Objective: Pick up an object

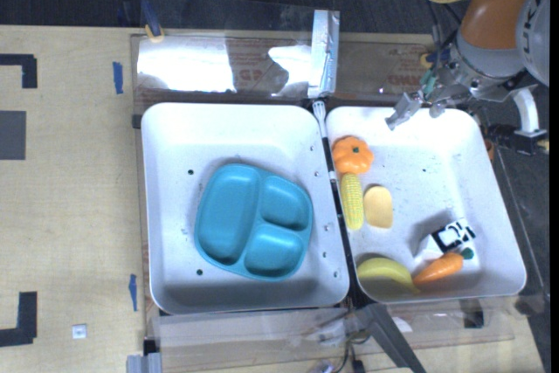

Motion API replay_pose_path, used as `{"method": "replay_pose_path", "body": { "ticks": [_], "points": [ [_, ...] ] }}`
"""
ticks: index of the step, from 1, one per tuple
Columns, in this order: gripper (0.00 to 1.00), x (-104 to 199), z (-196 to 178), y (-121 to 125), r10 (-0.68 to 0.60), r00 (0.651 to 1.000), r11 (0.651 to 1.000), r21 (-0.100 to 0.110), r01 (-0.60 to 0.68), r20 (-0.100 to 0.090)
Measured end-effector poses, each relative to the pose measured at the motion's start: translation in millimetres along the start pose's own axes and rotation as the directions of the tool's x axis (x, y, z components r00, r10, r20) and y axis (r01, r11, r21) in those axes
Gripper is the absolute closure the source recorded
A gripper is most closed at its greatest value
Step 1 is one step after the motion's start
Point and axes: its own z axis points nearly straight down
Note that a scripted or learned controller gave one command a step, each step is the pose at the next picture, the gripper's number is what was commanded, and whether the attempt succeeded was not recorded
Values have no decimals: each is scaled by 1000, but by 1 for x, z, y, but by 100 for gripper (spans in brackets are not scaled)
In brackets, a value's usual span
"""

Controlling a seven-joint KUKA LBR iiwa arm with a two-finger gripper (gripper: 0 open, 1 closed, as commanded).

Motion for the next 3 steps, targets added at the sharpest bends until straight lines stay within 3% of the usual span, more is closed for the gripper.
{"method": "replay_pose_path", "body": {
  "ticks": [1, 2, 3],
  "points": [
    [0, 61, 85, -91, 20, 1000, 1000, 14, -20, -6],
    [0, 61, 98, -111, -20, 1000, 1000, 3, 20, -4],
    [0, 40, 98, -86, -34, 999, 999, 1, 34, -2]
  ]
}}
